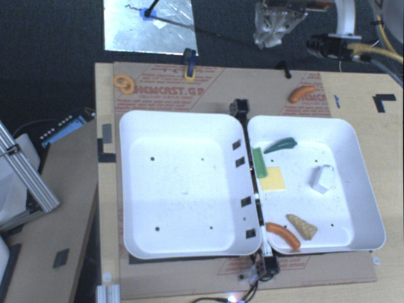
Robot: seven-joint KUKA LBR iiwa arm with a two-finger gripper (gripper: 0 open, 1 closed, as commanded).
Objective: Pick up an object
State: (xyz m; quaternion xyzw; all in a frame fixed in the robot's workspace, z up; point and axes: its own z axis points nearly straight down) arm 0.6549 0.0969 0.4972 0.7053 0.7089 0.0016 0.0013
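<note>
The right bin (360, 163) holds several small items: a dark green pepper-like piece (281, 145), a green strip (259, 161), a yellow square (273, 178), a white block (322, 178), a tan wedge (302, 226) and an orange sausage (283, 235) at the near left corner. My gripper (271, 29) hangs high at the top of the camera view, beyond the far edge of the bench and well away from the bins. Nothing shows between its fingers.
The left bin (136, 144) sits beside the right one. On the cardboard behind the bins lie an orange sausage (302, 94), a pretzel-like ring (124, 83) and a yellow-blue clamp (189, 65). A shiny metal sheet (148, 16) lies at the back left.
</note>
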